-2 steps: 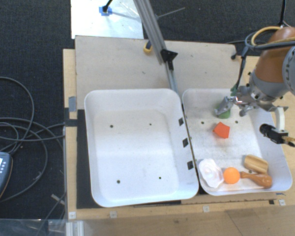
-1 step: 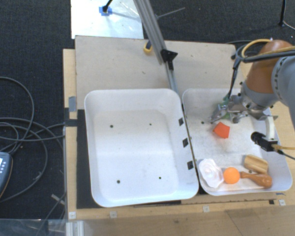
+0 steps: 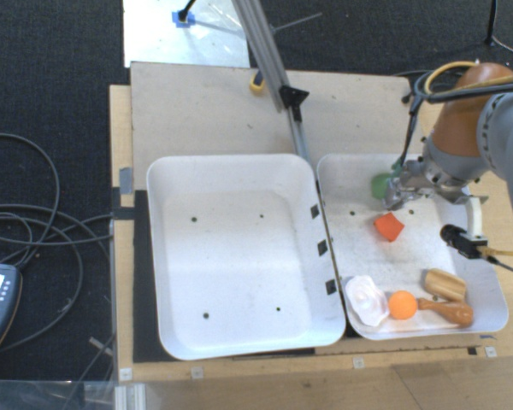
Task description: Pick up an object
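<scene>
Green object (image 3: 380, 184) in right bin (image 3: 496, 310), far end, touching gripper (image 3: 398, 194). Cannot tell whether gripper grasps it. Orange block (image 3: 390, 226) just below. White lump (image 3: 365, 300), orange ball (image 3: 402, 305), wooden pieces (image 3: 445, 285) at near edge.

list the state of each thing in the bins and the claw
claw: down in the right bin, beside the green object
green object: lying at the claw, partly hidden
orange block: lying free
orange ball: resting against the wooden piece
wooden piece: lying flat
white object: lying crumpled
left bin: level on the bench
</scene>
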Motion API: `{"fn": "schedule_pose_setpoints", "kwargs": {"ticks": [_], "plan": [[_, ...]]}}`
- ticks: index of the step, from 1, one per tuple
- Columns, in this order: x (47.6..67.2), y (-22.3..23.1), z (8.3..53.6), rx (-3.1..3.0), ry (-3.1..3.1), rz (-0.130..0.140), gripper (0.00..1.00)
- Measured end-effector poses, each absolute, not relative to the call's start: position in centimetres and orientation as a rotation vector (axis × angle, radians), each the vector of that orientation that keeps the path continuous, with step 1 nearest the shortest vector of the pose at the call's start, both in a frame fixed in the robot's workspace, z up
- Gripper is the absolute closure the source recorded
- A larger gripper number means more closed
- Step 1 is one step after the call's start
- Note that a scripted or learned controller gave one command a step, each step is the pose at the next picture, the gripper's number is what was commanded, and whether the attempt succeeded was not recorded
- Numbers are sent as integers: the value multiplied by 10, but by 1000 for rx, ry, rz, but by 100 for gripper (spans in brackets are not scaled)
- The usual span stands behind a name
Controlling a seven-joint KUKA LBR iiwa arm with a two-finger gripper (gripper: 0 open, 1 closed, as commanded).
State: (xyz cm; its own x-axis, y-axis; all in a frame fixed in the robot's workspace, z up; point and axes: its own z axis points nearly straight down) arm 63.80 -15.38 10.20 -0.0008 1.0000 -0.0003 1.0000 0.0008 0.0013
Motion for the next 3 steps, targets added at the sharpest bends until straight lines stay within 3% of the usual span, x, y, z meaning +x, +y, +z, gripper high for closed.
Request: {"fn": "schedule_pose_setpoints", "kwargs": {"ticks": [2,3], "plan": [[631,-161,219,2212,2219,7,100],[632,-161,232,2215,2223,3,100]]}}
